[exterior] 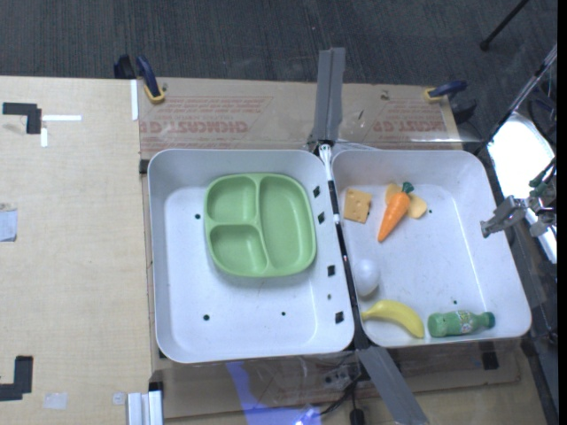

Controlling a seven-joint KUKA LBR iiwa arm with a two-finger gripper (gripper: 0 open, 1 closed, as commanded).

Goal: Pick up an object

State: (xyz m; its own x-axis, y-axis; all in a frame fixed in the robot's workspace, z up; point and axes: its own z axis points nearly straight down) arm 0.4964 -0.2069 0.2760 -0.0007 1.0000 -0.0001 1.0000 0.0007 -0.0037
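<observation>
my claw (507, 215) hung at the right rim of the right bin (496, 264), well off the goods, and i could not tell how it stood. the carrot (393, 213) lay tilted by the cracker (357, 205) near the far wall; the banana (394, 317) and bottle (459, 323) lay near the front wall, a white ball (366, 275) by the divider. the left bin (177, 308) held a green tray (260, 225). the carrot, lying free, seemed my easiest pick.

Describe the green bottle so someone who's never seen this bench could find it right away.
Look in the right bin, the one without the green plate. Go to its near right corner, where the green bottle lies on its side next to the banana. It's the only green item in that bin with a white cap.
</observation>
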